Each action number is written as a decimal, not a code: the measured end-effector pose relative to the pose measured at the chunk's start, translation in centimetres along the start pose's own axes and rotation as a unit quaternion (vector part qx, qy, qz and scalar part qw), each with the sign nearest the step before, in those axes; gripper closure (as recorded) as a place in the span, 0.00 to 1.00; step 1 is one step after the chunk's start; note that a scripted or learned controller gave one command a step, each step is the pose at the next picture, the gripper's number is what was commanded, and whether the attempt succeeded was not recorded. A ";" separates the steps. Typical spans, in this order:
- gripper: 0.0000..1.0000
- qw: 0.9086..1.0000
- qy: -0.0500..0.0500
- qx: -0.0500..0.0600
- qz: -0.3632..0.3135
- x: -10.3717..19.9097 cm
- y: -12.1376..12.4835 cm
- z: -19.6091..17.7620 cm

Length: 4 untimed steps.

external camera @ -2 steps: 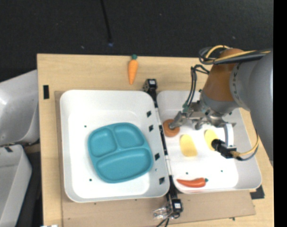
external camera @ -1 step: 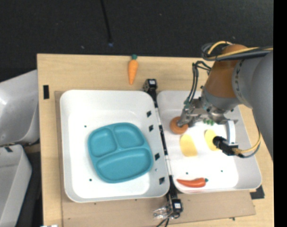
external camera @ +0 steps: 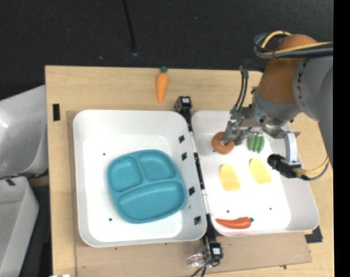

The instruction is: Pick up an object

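since the task names no one thing, i take the round brown piece (external camera: 223, 144) as the target, because the gripper (external camera: 237, 129) hangs right over it in the upper part of the right bin (external camera: 299, 203). it looks like a small toy food, maybe a doughnut or bun; i judge it light, fairly stiff and smooth, so it may slip or roll out of a pinch. i would take it across its widest part, low down, with the pads square to its sides.

from this slant the gripper's metal tip sits just up and right of the piece, overlapping its upper edge. i cannot tell whether the fingers are spread or closed, nor whether they touch the piece or hover above it; nothing shows it clamped between them.

a green piece (external camera: 255, 142) lies just right of the gripper, close enough to be nudged. two yellow pieces (external camera: 229, 177) lie below, near the bin's middle, and a red chilli (external camera: 235, 223) rests at the lower edge. in the left bin (external camera: 88, 154) sits a blue tray (external camera: 146, 184). a carrot (external camera: 162, 85) lies on the bench (external camera: 105, 85) above, outside both bins.
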<state>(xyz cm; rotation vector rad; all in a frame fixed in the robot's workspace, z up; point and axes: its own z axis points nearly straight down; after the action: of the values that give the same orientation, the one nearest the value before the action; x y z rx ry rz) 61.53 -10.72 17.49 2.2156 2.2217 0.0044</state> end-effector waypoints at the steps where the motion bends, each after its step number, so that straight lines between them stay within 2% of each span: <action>1: 1.00 1.000 0.000 -0.001 0.000 0.3 -0.7 -5.6; 2: 1.00 1.000 0.000 0.000 -0.001 0.2 -0.6 -8.7; 4: 1.00 1.000 0.001 0.003 -0.001 9.7 -2.6 -6.4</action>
<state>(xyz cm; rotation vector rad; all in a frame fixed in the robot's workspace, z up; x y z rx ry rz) 58.89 -1.05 23.87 2.2161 2.2281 -0.0005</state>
